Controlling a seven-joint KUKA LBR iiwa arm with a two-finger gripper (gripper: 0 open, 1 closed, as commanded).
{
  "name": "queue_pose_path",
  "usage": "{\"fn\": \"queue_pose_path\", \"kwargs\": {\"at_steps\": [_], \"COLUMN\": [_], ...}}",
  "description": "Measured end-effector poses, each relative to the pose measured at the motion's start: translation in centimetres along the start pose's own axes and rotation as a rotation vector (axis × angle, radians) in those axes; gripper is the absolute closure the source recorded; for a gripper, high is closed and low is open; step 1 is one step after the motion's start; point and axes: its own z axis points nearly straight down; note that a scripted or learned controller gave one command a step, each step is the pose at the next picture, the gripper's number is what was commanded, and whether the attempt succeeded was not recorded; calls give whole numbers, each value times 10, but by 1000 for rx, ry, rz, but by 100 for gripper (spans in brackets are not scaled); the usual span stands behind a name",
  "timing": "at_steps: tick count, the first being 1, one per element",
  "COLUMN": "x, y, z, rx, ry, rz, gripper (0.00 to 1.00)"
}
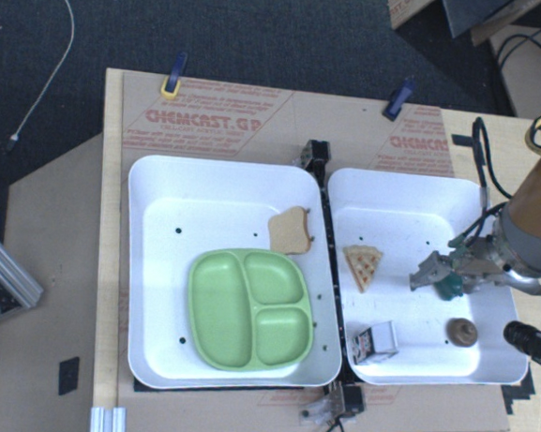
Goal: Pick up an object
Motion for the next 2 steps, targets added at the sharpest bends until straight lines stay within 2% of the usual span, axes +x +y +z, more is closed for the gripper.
{"fn": "queue_pose_path", "kwargs": {"at_steps": [1, 2], "x": [0, -4], "y": [3, 1], "z": [-7, 35], "rx": [-14, -13], "ry": [-3, -2], "rz": [-4, -4], "gripper": [0, 0]}}
